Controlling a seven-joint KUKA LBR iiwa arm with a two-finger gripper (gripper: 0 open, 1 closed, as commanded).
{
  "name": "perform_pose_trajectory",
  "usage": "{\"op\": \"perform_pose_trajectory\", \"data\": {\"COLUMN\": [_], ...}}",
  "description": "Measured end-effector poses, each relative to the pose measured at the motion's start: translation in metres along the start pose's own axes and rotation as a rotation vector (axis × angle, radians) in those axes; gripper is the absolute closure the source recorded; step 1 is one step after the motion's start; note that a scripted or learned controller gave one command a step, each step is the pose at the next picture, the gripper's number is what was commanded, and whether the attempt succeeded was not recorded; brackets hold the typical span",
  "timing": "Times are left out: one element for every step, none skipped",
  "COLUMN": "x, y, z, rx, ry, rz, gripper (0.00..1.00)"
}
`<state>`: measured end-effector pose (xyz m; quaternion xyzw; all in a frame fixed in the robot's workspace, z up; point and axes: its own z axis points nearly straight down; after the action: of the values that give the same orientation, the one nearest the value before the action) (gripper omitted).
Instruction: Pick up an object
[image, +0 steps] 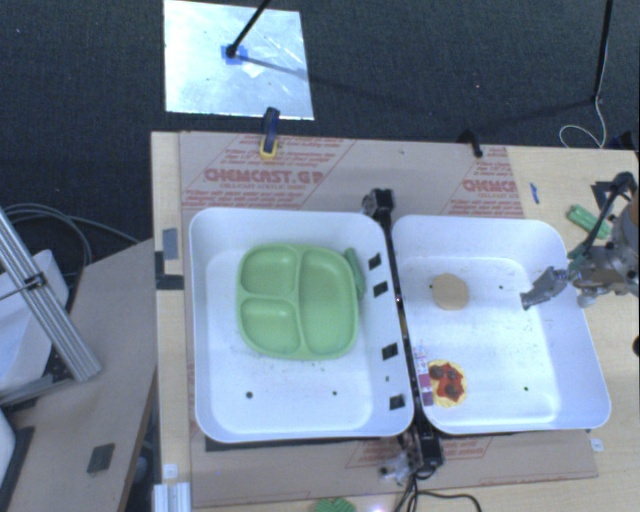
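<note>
Gripper (537, 291) hovers above the right bin (560, 400), fingers' state unclear, near a tan disc (450, 293); green divided plate (298, 302) lies in the left bin (215, 400).

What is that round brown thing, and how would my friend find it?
Find the two white bins; take the right bin, nearer the gripper. The tan disc lies flat in its upper left part. It is plain and round, unlike the yellow and red toy below it.
</note>
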<state>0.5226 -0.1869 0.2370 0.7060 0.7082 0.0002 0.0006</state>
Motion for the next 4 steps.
{"op": "perform_pose_trajectory", "data": {"x": [0.067, 0.088, 0.076, 0.077], "y": [0.052, 0.112, 0.117, 0.119], "z": [0.034, 0.084, 0.156, 0.141], "rx": [-0.002, -0.001, 0.002, -0.004], "ry": [0.002, 0.001, 0.0, 0.0], "rz": [-0.008, -0.005, 0.002, 0.001], "gripper": [0.0, 0.0, 0.0, 1.0]}}
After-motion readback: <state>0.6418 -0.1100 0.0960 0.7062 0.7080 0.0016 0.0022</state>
